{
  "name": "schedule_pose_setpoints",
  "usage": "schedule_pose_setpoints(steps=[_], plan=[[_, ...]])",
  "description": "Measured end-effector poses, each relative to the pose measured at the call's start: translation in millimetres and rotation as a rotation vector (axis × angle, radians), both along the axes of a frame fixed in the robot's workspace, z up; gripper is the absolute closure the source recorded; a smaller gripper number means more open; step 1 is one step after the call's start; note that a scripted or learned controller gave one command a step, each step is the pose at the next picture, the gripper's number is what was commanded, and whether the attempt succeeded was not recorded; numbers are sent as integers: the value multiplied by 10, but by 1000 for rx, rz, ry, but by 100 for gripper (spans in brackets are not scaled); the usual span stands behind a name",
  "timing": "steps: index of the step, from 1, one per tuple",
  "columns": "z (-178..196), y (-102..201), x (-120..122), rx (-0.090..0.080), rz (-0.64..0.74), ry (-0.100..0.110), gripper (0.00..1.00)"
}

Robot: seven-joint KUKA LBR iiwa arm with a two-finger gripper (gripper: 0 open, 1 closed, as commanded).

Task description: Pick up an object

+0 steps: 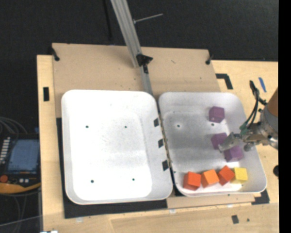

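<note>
Gripper (231,143) low among purple blocks (225,147) in right bin (194,106), opening impossible to tell.

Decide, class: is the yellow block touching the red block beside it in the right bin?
Touching. The camera view shows the yellow block pressed against the red block at the near end of the right bin, with no white bin floor between them.

Right bin (184,106) centre open; purple blocks (216,113) perhaps crowd right side; coloured blocks (209,177) line front wall.
</note>
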State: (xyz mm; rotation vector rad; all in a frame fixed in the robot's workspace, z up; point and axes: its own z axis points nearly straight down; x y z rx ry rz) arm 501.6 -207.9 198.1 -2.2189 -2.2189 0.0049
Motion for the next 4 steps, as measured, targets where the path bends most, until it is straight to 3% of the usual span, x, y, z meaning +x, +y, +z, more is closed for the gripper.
schedule_pose_setpoints(steps=[1, 2, 3, 4], plan=[[-428, 29, 2, -1, -1, -2, 0], [-705, -10, 55, -10, 0, -23, 0], [-605, -34, 65, -15, -9, -29, 100], [-155, 2, 97, -3, 3, -11, 100]])
